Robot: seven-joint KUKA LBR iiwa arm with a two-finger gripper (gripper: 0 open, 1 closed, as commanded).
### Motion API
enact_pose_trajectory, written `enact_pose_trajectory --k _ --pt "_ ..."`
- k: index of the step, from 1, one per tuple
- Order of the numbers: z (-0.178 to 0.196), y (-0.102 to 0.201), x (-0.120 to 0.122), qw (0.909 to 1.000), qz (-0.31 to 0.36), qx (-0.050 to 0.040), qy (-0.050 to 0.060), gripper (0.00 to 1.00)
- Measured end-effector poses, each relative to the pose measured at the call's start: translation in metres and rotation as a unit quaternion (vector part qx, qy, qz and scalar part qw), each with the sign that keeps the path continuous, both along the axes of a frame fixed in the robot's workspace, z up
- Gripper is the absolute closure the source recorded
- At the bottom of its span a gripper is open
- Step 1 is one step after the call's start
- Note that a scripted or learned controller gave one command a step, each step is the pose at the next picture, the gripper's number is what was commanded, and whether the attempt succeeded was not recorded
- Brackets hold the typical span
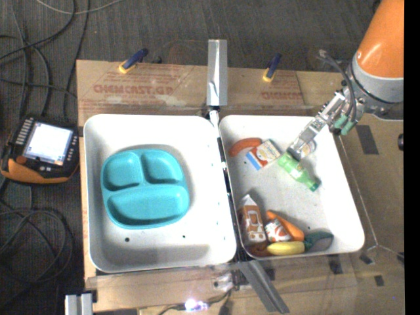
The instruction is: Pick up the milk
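The gripper (301, 151) hangs low over the far half of the right bin (351, 205), its tip right at the top end of a green bottle (300, 171) that lies tilted on the bin floor. From here I can't make out how the tool is set, spread or closed; it is too small and seen end-on, and nothing is visibly caught in it.

The milk (251, 220), as I read it, is the small brown-and-white carton with the folded top, standing near the bin's near left corner, close against the wall that divides the two bins. It sits on the bin floor, untouched, well apart from the gripper. Just beside it lie a carrot (287, 226) and a banana (286, 248), with a dark green thing (319, 240) at the near edge. Toward the far left of that bin are a sausage (244, 146) and a small white packet (265, 153), touching or nearly so.

The left bin (92, 195) carries a blue tray (146, 187) with three compartments.

So the pick looks barely begun, by my judgement: the arm is in the right bin but over the wrong item. What remains is to cross toward the near left corner, come down on the carton, close on it and lift. The carrot crowding its right side may get in the way.
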State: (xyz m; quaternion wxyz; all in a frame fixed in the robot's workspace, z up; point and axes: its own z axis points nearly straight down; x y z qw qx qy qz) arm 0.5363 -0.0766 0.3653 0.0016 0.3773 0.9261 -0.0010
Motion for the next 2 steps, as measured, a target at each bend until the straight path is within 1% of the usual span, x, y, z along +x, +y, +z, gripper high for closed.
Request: enact_pose_trajectory --k 1,2 --pt "0.0 0.0 0.0 1.0 0.0 0.0001 0.0 0.0" --pt "-0.11 -0.034 0.045 0.9996 -0.03 0.0 0.001 0.0"
